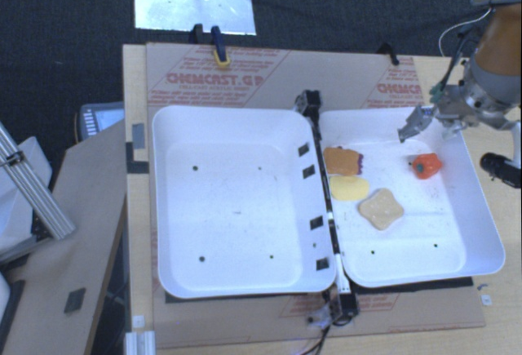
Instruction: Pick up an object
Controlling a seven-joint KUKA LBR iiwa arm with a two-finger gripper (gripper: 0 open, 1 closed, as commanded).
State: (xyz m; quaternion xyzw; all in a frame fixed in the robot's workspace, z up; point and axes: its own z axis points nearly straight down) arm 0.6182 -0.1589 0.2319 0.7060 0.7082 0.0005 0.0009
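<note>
The right bin (457,255) holds several small objects. A red-orange toy with a green tip (426,165) lies near its far right side. By the bin's left wall rests an orange piece with a purple edge (343,161), with a flat yellow piece (349,188) just in front of it. A tan biscuit-shaped piece (381,209) sits a little nearer the front. My gripper (431,126) hangs over the bin's far right corner, above and behind the red-orange toy. It is open, with nothing between its fingers (412,126).
The left bin (236,206) stands beside the right one, joined by black clips along the shared wall (320,198). Both rest on a cardboard sheet (245,76). A yellow clamp (220,55) sits at the back edge.
</note>
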